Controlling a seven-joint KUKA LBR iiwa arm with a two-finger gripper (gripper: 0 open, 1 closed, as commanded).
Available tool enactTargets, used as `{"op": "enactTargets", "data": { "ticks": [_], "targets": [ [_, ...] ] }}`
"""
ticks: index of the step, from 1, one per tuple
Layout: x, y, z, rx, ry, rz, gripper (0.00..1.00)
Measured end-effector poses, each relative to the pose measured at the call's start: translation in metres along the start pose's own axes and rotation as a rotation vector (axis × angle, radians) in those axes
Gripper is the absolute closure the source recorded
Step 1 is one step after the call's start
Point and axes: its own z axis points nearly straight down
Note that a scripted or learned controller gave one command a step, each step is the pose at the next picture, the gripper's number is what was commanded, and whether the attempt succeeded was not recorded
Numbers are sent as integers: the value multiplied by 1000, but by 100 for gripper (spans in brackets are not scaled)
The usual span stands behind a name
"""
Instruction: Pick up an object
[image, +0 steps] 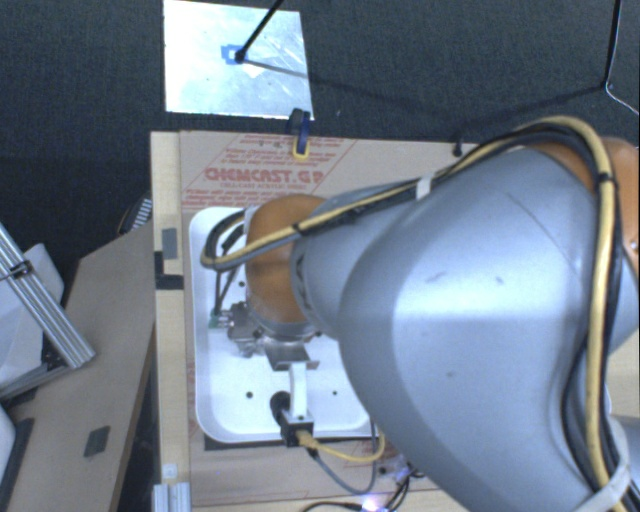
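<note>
Big grey arm (470, 300) over white bin (225, 420) on worktop (170, 300). Jaws down inside bin; open or shut, cannot tell. Yellow cable (345, 455) at bin's near rim.

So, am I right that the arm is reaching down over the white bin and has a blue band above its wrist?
Not quite: the band above the wrist is orange, not blue, as the camera view shows. The rest holds: the arm is reaching down over the white bin.
</note>
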Motion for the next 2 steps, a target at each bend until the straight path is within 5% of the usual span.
{"op": "enactTargets", "data": {
  "ticks": [1,2],
  "targets": [
    [-1,8,-15,2,0,1,100],
    [0,43,-61,-2,1,-3,100]
  ]
}}
